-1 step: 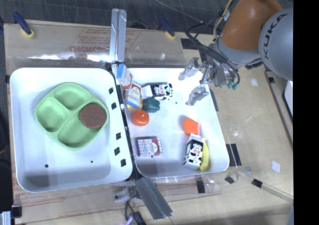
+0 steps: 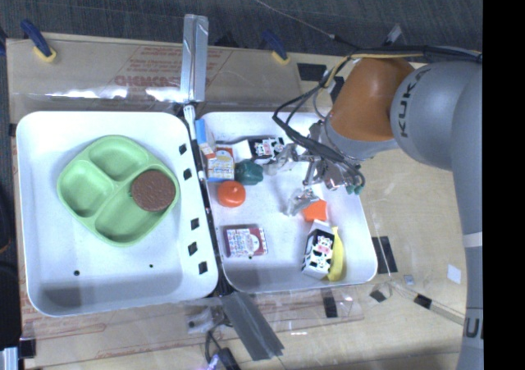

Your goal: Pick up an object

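Reaching in from the right over the right bin, grey arm with orange band above the wrist. Gripper low in the bin's middle, just above a small orange object; whether spread or pinching, impossible to tell. Close beneath, a cow-patterned carton touching a banana. Farther left, an orange ball-like toy, a dark green object, a red-brown packet. In the left bin, a green divided plate bearing a brown disc.
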Controlling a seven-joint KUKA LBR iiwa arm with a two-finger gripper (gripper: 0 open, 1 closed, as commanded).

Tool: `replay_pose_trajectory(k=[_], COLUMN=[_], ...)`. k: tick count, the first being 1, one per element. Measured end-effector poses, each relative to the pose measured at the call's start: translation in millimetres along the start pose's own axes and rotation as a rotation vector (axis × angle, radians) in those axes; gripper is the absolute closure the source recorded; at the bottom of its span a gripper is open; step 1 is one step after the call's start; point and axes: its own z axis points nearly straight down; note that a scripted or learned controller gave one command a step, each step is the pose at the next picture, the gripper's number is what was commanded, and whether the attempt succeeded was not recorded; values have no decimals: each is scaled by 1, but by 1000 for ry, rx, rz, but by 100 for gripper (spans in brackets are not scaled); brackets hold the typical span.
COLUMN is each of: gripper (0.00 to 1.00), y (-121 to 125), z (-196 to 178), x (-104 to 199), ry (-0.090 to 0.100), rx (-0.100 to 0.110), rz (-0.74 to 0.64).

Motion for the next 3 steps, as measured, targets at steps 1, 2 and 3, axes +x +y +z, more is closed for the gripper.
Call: replay_pose_trajectory(k=[1,2,3], gripper=[0,0,0], y=[-4,5,58], z=[-1,0,1], x=[60,108,107], ry=[0,0,3], rx=[0,0,-3], rz=[-57,4,-12])
